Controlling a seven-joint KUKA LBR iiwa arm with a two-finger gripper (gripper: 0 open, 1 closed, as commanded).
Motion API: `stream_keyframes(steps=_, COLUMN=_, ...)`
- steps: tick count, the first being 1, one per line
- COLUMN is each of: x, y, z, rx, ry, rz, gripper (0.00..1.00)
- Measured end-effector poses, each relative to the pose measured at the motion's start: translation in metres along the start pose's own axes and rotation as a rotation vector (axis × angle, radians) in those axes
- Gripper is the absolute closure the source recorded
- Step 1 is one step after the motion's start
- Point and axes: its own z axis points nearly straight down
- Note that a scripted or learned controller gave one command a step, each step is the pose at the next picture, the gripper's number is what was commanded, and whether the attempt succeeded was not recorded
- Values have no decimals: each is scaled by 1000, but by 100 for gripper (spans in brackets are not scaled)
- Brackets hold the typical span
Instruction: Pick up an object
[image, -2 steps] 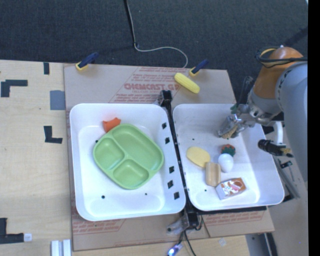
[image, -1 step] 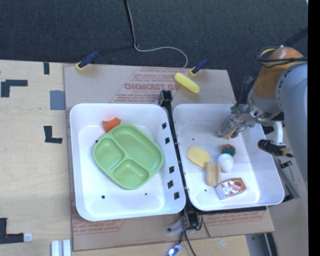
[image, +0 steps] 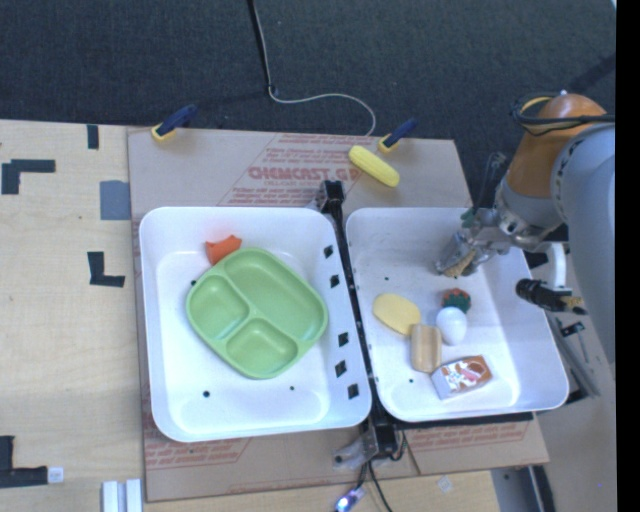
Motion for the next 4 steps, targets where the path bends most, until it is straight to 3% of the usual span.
stream_keyframes(steps=4, x=0, y=0, z=0, rx=0, ry=0, rz=0, gripper=100)
